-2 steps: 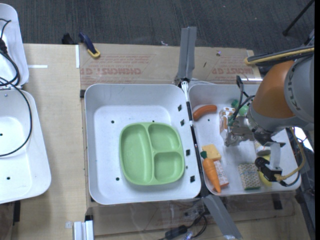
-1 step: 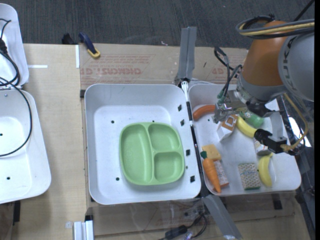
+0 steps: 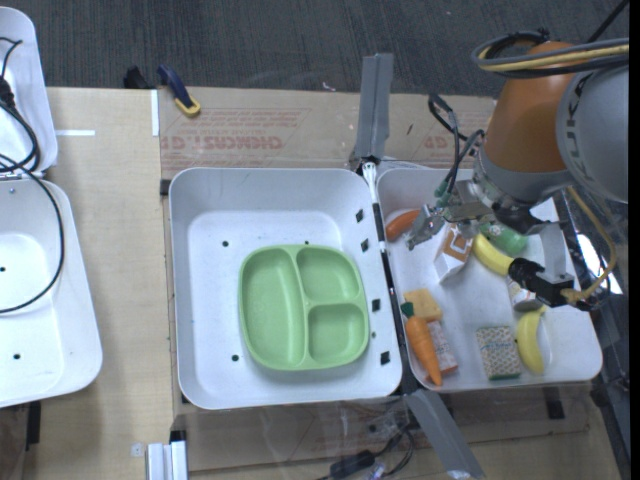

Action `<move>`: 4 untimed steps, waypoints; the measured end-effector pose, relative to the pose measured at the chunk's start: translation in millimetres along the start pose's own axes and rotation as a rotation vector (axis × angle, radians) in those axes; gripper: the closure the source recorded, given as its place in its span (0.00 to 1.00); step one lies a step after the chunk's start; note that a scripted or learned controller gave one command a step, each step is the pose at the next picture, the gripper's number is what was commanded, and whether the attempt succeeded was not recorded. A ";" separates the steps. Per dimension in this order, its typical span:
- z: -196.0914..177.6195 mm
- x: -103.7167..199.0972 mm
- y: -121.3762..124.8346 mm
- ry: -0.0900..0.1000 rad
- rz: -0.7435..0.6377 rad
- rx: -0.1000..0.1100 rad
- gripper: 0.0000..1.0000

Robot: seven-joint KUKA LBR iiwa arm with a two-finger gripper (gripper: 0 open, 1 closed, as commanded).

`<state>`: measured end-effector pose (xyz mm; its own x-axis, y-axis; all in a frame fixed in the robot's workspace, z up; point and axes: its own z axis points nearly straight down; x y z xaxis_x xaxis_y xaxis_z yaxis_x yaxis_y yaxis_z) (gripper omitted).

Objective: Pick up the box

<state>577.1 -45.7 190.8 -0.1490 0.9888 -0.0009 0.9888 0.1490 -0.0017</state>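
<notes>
gripper (image 3: 437,224) low in right bin (image 3: 580,363), fingers spread open, nothing between them. box (image 3: 458,247), small, orange-and-white, lies just right of and below the fingertips, close, beside a yellow banana (image 3: 492,254). contact unclear.

Arm (image 3: 560,118) cut off at the right edge; box (image 3: 458,245) partly hidden beneath its wrist.

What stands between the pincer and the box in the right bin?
Nothing visible does. The pincer is just left of the white-and-orange box. A banana lies on the box's other side, and a carrot piece lies left of the pincer.
</notes>
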 end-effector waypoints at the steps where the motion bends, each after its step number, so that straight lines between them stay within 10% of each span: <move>1: 96.2 -51.7 -81.9 0.000 0.152 -0.004 0.00; 2: 99.1 -84.0 4.0 0.000 0.370 -0.001 0.00; 3: 99.6 -56.2 34.0 -0.001 0.673 0.001 0.00; 4: 99.6 -108.3 -3.3 0.000 0.722 0.003 0.00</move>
<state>589.7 -153.5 91.3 0.5415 0.8407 -0.0026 0.8407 -0.5415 -0.0031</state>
